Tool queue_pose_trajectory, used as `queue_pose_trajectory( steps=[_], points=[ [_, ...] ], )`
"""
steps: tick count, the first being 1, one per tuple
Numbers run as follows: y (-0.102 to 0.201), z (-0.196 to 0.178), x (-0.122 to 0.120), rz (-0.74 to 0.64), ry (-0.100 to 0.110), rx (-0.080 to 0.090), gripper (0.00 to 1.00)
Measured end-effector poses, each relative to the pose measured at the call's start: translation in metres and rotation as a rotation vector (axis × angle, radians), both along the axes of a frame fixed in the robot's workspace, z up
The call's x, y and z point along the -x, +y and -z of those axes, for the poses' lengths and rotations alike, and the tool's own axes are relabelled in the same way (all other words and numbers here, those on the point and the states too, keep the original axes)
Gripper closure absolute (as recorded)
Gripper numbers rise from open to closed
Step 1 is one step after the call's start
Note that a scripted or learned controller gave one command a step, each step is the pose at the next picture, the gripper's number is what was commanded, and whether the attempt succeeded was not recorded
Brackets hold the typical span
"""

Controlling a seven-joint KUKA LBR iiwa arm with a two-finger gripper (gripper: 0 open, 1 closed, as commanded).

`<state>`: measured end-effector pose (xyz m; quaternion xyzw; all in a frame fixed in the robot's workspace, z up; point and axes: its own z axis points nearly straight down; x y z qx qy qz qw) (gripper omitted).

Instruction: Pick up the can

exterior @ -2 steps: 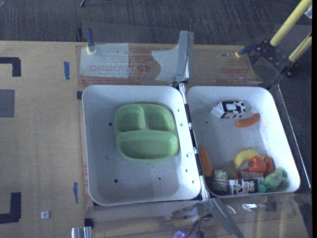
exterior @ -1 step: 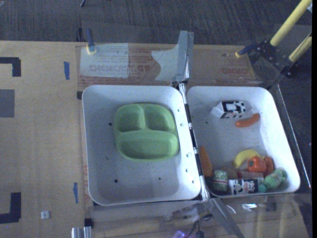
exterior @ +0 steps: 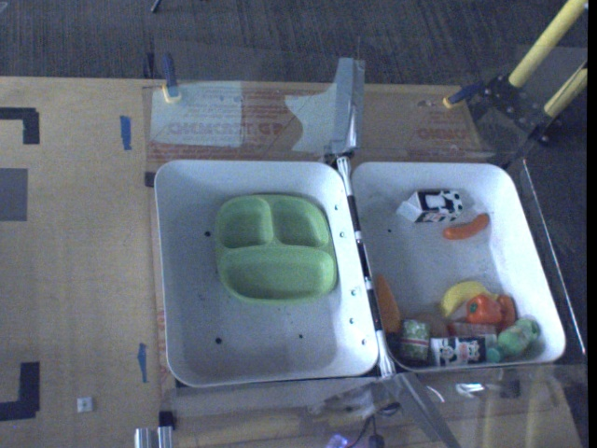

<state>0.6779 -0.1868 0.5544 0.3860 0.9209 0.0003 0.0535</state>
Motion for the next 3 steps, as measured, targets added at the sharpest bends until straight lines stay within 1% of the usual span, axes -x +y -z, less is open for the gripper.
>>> queue_pose_trajectory(
  steps=[3],
  points=[
    [0.003,-0.039,-0.002,-0.007,-0.031,0.015,1.0]
  ],
)
